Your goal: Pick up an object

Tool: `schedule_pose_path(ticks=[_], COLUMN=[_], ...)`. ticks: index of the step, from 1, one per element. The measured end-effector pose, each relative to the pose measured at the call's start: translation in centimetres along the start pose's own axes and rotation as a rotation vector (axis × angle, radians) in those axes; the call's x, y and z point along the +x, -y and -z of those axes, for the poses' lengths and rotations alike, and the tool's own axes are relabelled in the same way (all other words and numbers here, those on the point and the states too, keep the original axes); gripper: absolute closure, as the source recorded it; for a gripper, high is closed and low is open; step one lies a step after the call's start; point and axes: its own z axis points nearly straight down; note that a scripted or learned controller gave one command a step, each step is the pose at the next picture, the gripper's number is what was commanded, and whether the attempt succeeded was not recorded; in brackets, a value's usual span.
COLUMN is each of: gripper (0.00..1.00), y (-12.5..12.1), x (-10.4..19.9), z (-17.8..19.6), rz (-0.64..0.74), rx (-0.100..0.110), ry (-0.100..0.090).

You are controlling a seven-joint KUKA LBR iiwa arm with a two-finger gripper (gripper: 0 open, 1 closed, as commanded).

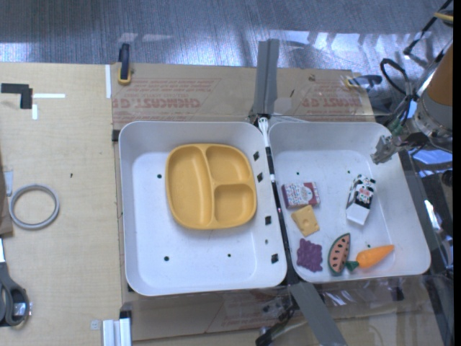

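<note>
Gripper (384, 150) state cannot be told; centre it over the milk carton (361, 199); descend vertically, clear of the bin wall (408, 186).

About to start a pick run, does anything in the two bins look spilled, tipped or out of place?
Nothing stands out. The yellow divided plate sits flat in the left bin. The small toy foods, among them the carrot and watermelon slice, lie apart in the right bin.
</note>
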Motion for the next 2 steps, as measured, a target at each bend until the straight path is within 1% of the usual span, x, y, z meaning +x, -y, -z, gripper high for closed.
schedule_pose_path(ticks=[1, 2], gripper=[0.00, 0.00], y=[4.1, 2.8], x=[3.1, 1.3], z=[-2.3, -5.7], rz=[-0.356, -0.302], rx=[0.004, -0.026], ry=[-0.003, 0.007])
